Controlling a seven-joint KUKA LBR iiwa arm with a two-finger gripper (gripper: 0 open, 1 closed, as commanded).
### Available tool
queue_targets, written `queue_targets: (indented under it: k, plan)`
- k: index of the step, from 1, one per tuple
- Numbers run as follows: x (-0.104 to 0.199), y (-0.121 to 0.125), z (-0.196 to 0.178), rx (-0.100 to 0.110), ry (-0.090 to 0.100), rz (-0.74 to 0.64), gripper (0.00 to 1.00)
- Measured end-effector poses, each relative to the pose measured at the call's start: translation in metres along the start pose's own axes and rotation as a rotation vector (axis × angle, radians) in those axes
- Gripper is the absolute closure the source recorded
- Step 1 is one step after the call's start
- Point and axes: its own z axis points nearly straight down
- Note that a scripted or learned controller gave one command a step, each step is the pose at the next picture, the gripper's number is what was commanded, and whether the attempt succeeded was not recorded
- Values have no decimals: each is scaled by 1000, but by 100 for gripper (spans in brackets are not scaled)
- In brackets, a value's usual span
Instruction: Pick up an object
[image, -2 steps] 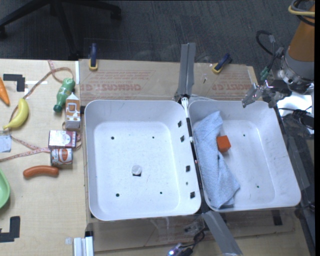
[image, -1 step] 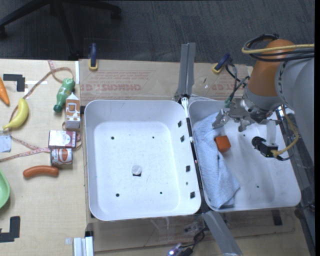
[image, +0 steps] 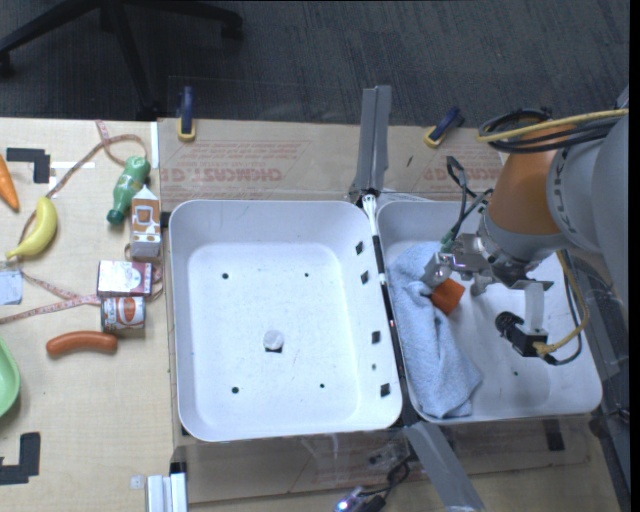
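At centre right of the frame your gripper sits clamped on the orange block above the blue towel; lift straight up next.

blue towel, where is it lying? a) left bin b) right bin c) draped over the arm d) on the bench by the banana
b, the blue towel lies crumpled along the left side of the right bin, with an orange block by its upper end, under the gripper.
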Motion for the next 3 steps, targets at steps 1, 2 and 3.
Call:
queue_targets:
  k: [1, 2, 3]
  plan:
    - [-2, 0, -10, -1, 0, 5, 100]
    - [-2, 1, -10, -2, -1, 4, 0]
    - [-15, -39, 0, -1, 0, -7, 0]
